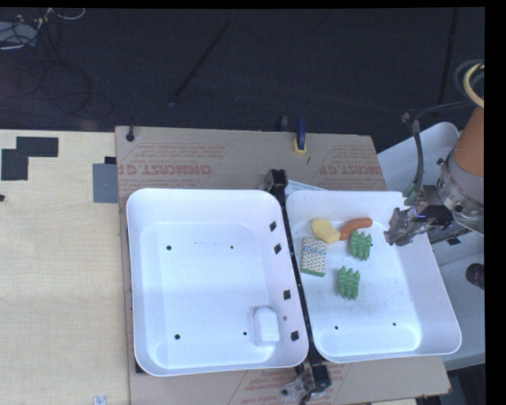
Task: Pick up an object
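Currently approach step: gripper (pixel 398 230) above right bin (pixel 431 336), near green block (pixel 360 245); gripper state cannot be told. Next: descend onto block, grasp.

pale wood counter (pixel 55 277) under a dark backdrop

a brown cardboard sheet (pixel 213 158) with red print lies on it, grey and black patches (pixel 104 182) on the wood, cables (pixel 47 24) trailing across the dark floor behind.

Wooden bench (pixel 55 261), cardboard sheet (pixel 205 162), two bins (pixel 158 207)
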Tool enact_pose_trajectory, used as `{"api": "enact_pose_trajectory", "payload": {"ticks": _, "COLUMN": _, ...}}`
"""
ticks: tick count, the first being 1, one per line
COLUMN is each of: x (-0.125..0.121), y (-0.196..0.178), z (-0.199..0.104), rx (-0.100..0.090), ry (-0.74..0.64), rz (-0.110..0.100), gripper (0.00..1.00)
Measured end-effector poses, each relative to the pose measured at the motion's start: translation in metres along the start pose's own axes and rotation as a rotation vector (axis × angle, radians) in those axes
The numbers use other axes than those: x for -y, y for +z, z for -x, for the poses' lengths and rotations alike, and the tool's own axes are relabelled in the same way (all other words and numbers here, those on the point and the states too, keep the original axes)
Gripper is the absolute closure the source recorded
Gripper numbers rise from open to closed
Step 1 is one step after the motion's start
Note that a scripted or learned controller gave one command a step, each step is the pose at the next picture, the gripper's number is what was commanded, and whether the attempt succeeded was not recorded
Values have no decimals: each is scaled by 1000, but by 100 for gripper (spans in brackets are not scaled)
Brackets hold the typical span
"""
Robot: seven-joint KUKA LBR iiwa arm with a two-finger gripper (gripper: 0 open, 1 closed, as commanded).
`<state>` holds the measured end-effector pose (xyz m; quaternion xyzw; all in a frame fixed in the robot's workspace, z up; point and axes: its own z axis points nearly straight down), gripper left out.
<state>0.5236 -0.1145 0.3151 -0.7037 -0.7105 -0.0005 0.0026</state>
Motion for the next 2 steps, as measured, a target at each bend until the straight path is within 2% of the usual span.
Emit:
{"api": "enact_pose_trajectory", "payload": {"ticks": 1, "x": 41, "y": 17, "z": -46, "rx": 1, "ry": 6, "rz": -4, "gripper": 100}}
{"api": "enact_pose_trajectory", "payload": {"ticks": 2, "x": 51, "y": 48, "z": 80, "rx": 7, "ry": 22, "rz": -4, "gripper": 100}}
